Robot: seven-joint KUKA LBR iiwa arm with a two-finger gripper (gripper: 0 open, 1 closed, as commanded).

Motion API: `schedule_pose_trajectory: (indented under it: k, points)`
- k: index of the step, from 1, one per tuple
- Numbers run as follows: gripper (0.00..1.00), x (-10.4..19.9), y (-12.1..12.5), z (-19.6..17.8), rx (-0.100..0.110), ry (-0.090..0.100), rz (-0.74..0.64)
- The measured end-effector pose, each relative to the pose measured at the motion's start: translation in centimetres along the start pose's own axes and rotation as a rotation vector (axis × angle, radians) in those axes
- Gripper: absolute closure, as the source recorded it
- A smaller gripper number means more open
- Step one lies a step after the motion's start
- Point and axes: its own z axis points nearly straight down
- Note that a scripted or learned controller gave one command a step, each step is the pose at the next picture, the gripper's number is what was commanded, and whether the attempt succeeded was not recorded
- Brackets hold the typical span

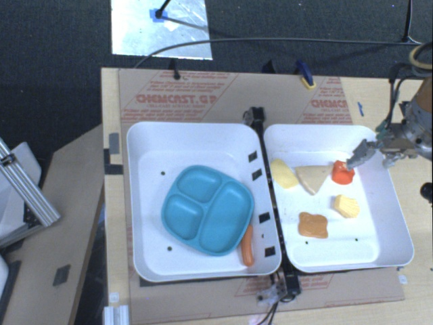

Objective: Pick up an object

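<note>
Five food pieces sit in the right bin (399, 249): red-orange piece (343, 173) at its upper right, beige wedge (312, 179) just left of that, yellow lemon-like piece (284, 174) further left, yellow chunk (346, 206) below the red piece, brown toast-like piece (313, 225) lower left of it. Tool (356, 156) sits right at the red piece's upper edge; cannot tell its state. Left bin (145, 147) holds blue divided plate (207, 210) and orange sausage (247, 245).

A brown cardboard sheet with red print (183, 93) is lying across the tan bench (74, 181), reaching its far edge. A small blue clip (306, 73) is sitting at that far edge. A ribbed aluminium rail (27, 195) is slanting past the bench's left edge. A crinkled silver foil square (135, 19) is lying beyond the far edge.
</note>
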Motion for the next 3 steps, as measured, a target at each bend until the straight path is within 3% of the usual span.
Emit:
schedule_pose_trajectory:
  k: [1, 3]
  points:
    - [0.00, 0.0, 0.2, -0.6, -0.011, -0.002, -0.003]
    - [0.00, 0.8, 1.3, 8.7, -0.008, -0.001, -0.004]
